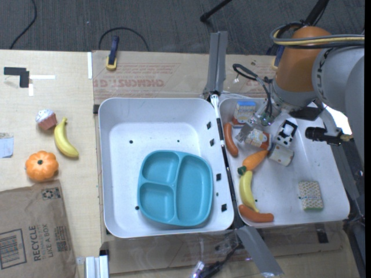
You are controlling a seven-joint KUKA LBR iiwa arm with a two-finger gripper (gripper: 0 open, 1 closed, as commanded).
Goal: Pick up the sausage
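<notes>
Two reddish sausages lie in the right bin (333, 155). One sausage (231, 139) stretches along the bin's left wall, and the other sausage (255, 215) rests at the front edge, just below a banana (246, 189). My gripper (255, 131) is low over the back left part of this bin, just right of the upper sausage and above an orange carrot (255, 159). I see nothing clearly held in it.
A white die-like block (282, 139) and a blue item (246, 106) crowd the gripper. A sponge (311, 194) sits front right. The left bin (116, 155) holds a teal divided plate (175, 187). On the bench to the left are a banana (64, 139), a pumpkin (42, 165) and a cupcake (46, 119).
</notes>
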